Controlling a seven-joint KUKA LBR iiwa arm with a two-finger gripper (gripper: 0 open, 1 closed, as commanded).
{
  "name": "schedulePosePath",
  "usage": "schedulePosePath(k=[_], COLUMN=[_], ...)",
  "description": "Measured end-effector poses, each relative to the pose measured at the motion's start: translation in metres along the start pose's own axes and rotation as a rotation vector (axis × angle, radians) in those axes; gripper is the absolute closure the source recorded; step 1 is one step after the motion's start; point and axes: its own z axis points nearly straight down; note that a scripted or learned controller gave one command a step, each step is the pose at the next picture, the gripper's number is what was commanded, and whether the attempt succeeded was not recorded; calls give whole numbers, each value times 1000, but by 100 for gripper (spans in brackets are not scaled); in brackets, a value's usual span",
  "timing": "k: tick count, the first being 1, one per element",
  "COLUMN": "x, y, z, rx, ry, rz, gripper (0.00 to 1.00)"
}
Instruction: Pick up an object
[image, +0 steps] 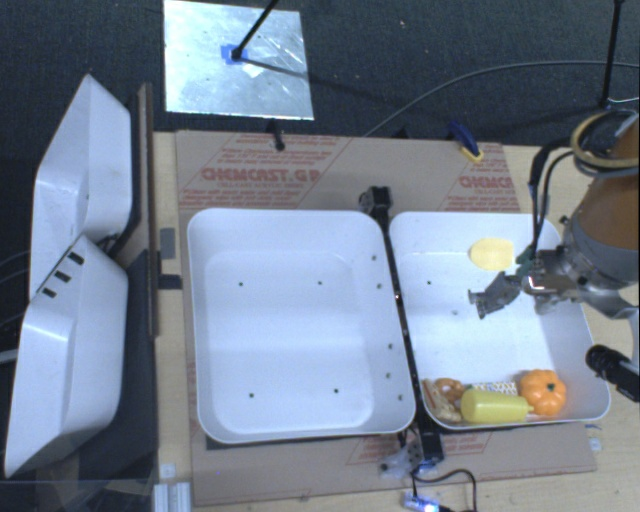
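Over the right shallow white plastic bin (570, 330), the grey two-finger gripper (482, 303) hung w/ its dark fingers (497, 291) pointing toward the view's left, tips above bare bin floor. Jaws looked parted w/ nothing between them – no grasp. Behind the jaws, the grey arm w/ orange band (608, 215) entered from the view's right.

Just up-view of the jaws lay a pale yellow flat roundish item (491, 254), near the fingers but apart from them. Well down-view of the jaws, along the bin's near wall, sat a cluster: a yellow-green cylindrical bottle-like object (493, 406) lying on its side, an orange pumpkin-shaped toy (543, 391) touching its right end, and a small brown-orange lumpy item (443, 391) at its left end. A white-and-red bit lay behind the bottle; too small to tell what.

Left of the jaws, past the black divider clamp (377, 199), the left shallow white plastic bin (290, 320) sat beside the right one, both on brown printed cardboard (260, 170).
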Motion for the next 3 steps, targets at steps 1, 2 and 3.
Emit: schedulePosePath(k=[1,2,3], x=[-62,-111,12], y=[11,13,-7], z=[102,194,135], rx=[8,6,-4], ry=[0,1,2], rz=[5,4,-8], gripper=[0,0,0])
